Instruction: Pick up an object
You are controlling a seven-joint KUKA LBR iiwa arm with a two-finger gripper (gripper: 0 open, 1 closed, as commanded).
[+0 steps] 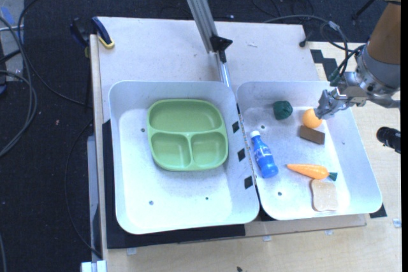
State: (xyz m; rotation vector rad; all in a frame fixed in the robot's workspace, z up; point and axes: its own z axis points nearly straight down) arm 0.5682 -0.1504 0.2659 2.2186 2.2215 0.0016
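Note:
The right bin (357, 156) holds a blue bottle (262, 155), a dark green ball (282, 109), an orange round fruit (310, 118), a brown block (312, 134), a toy carrot (310, 171) and a tan bread slice (324, 195). My gripper (327, 105) hangs at the bin's upper right, just right of the orange fruit and close above it. Nothing shows between its tips.
The left bin (127, 194) carries a green divided plate (189, 134). A slanted metal pole (199, 0) rises from the seam between the bins. Cables lie on the dark floor around the bench.

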